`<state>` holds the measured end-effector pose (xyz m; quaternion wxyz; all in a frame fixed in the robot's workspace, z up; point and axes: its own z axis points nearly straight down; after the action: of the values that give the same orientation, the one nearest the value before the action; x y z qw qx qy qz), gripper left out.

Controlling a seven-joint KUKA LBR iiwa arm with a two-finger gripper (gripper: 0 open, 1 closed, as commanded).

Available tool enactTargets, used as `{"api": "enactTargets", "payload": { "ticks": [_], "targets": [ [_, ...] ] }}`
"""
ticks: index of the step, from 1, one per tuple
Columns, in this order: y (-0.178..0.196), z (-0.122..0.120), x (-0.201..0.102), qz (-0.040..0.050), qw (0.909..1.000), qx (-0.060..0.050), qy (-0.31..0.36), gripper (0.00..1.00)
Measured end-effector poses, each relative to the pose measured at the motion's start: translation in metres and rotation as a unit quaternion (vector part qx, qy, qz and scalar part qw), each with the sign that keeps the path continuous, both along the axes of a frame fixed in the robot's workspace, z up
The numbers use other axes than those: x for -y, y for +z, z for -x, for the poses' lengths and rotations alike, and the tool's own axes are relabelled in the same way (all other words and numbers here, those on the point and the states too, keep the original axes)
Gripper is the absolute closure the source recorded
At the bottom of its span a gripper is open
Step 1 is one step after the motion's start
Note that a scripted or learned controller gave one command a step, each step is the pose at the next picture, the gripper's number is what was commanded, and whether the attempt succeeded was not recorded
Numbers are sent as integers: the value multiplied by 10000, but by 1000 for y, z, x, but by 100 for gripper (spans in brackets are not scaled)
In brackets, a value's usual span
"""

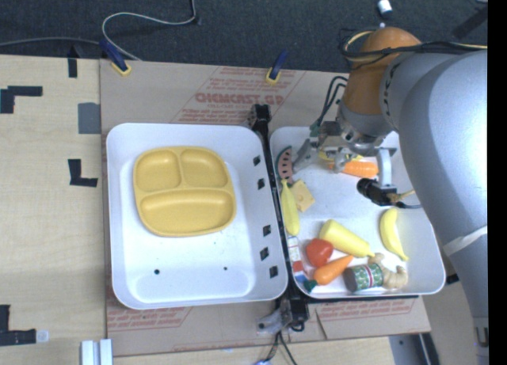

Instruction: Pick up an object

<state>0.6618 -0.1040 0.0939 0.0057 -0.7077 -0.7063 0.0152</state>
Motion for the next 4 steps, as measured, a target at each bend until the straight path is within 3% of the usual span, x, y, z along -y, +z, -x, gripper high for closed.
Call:
{"api": "enactTargets", "payload": {
  "ticks": [1,2,3,4],
  "targets": [
    [9,0,-3,-27,10000,-2,6,100],
    [9,0,0,-2,10000,-7,-2,0],
    [-9,26,15,-63,9999,148,13,0],
    [1,25,15,-61,9999,157,18,100]
  ]
}}
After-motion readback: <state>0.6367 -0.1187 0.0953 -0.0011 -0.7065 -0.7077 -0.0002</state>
